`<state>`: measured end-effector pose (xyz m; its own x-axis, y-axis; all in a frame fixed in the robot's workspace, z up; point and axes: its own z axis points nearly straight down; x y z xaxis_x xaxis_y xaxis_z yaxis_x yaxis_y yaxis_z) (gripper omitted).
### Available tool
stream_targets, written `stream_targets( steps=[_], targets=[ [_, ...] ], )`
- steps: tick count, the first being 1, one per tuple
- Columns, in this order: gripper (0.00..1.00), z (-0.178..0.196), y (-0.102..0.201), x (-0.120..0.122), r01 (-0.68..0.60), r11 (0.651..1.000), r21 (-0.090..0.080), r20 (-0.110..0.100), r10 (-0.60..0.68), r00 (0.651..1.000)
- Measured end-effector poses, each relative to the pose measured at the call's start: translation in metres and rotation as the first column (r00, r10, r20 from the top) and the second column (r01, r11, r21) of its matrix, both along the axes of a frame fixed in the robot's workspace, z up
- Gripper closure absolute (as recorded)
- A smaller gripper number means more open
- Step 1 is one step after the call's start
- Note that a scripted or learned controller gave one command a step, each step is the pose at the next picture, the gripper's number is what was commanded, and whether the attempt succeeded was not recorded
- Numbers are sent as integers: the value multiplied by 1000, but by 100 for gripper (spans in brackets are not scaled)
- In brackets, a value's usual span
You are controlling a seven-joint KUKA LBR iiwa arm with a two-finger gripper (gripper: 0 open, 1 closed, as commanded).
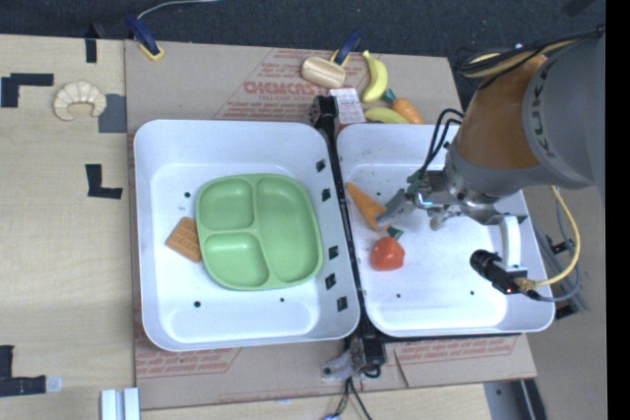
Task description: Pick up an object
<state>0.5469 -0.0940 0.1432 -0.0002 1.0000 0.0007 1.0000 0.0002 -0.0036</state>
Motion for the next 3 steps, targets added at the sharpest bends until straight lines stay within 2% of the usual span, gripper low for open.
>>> stream_targets(
  steps=[1,2,3],
  targets=[
    [0,-57,-3,14,-1,1000,-1,4,1,1000],
    [0,-57,-3,105,-1,1000,-1,8,1,1000],
    [0,-57,-11,83,-1,1000,-3,7,1,1000]
  ],
)
